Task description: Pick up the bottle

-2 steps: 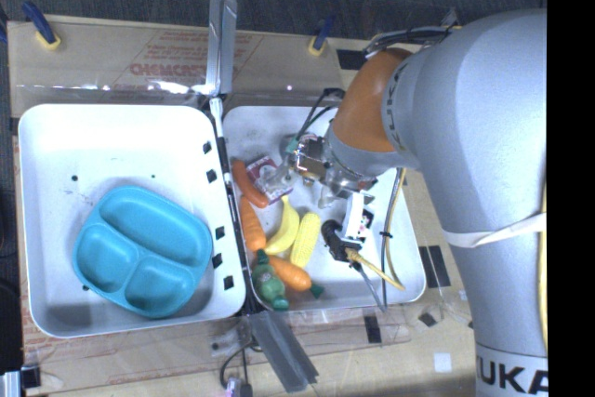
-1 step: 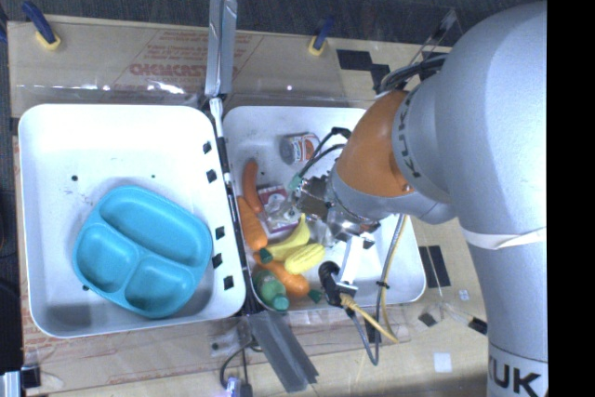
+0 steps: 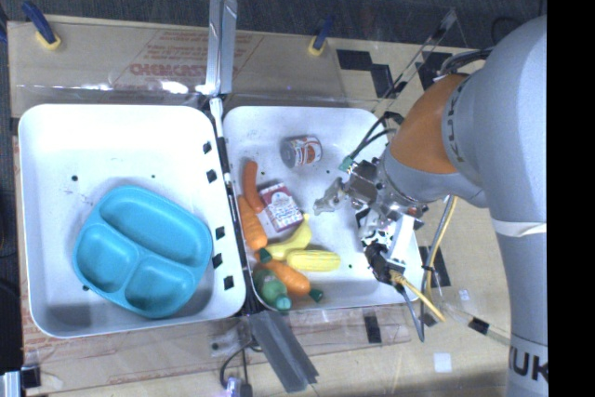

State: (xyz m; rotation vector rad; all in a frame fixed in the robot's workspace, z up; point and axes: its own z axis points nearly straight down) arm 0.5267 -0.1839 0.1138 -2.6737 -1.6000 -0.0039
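Arm (image 3: 483, 153) reaches in from the right and hangs over the right side of the right bin (image 3: 358, 121). Step in hand, by my reading: approach, nothing picked yet.

Left bin (image 3: 46, 144) bears a blue divided tray (image 3: 139, 246); not involved.

Right bin contents crowd along its left wall and near corner: a carrot (image 3: 251, 214), a red-and-white packet (image 3: 277, 207), a banana (image 3: 296, 235), a corn cob (image 3: 314, 261), a second carrot (image 3: 286, 276). A small can (image 3: 301, 151) lies apart toward the far side.

Gripper (image 3: 351, 195) is over bare floor mid-bin, nothing between its fingers; whether spread or closed I cannot tell.

Bottle (image 3: 271, 290): green, in the near-left corner, touching the second carrot, just beside the wall.

Next move likely calls for travel left and toward the near edge. Open room lies mid-bin; around the bottle, wall and produce leave little clearance, so a nudge of neighbours is a risk.
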